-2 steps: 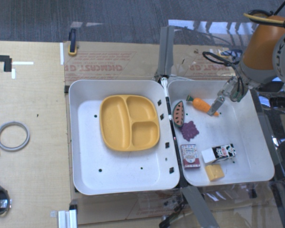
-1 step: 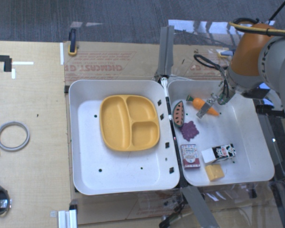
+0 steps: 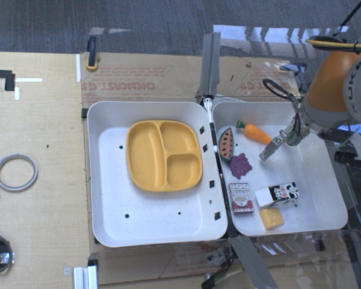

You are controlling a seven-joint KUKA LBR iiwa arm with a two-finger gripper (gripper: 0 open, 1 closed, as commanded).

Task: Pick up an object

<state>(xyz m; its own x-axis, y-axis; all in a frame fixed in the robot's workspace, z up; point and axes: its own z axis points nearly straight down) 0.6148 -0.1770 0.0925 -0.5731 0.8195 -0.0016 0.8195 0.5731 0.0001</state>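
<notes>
The right bin (image 3: 316,179) holds an orange carrot (image 3: 256,133), a watermelon slice (image 3: 226,144), a bunch of purple grapes (image 3: 240,165), a red box (image 3: 241,197), a white and black carton (image 3: 278,194) and a yellow block (image 3: 271,218). My gripper (image 3: 272,149) hangs over this bin, just right of the carrot's tip and above the carton, pointing down to the left. It holds nothing that I can see. The grey arm with its orange band (image 3: 331,83) comes in from the upper right.
A yellow divided plate (image 3: 164,155) lies in the left bin (image 3: 108,209). A grey post (image 3: 209,65) stands at the back between the bins. A tape ring (image 3: 15,172) lies on the bench at the far left. Bare bin floor lies right of the gripper.
</notes>
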